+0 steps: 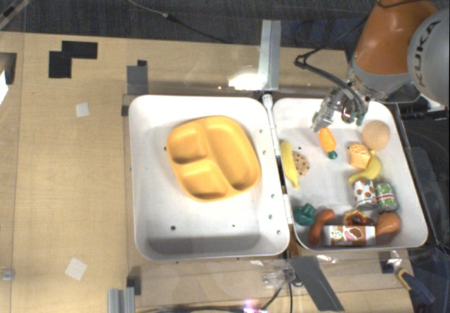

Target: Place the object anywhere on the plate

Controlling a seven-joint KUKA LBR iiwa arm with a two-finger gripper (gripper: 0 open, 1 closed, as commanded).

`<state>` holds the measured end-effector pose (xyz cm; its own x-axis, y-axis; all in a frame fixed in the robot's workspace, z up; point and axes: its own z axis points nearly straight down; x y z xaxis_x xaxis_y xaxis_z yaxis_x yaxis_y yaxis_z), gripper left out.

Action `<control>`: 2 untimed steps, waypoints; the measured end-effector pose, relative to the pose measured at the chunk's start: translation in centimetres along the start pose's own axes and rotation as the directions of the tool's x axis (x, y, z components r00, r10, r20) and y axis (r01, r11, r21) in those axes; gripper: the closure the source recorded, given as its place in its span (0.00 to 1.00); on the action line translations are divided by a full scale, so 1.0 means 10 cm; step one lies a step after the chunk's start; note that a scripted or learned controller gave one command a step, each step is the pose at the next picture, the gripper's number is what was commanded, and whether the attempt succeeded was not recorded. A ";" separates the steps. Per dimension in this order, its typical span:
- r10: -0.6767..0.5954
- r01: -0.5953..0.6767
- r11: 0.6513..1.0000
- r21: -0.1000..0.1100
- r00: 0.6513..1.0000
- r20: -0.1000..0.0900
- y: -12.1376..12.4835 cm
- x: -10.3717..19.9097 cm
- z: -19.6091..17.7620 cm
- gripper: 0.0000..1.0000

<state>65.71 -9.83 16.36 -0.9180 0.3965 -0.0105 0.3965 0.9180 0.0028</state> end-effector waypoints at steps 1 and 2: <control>-0.209 0.209 0.978 -0.004 0.978 -0.001 0.76 0.45 -0.24 1.00; -0.391 0.391 0.920 -0.006 0.920 -0.002 1.50 0.94 -0.23 1.00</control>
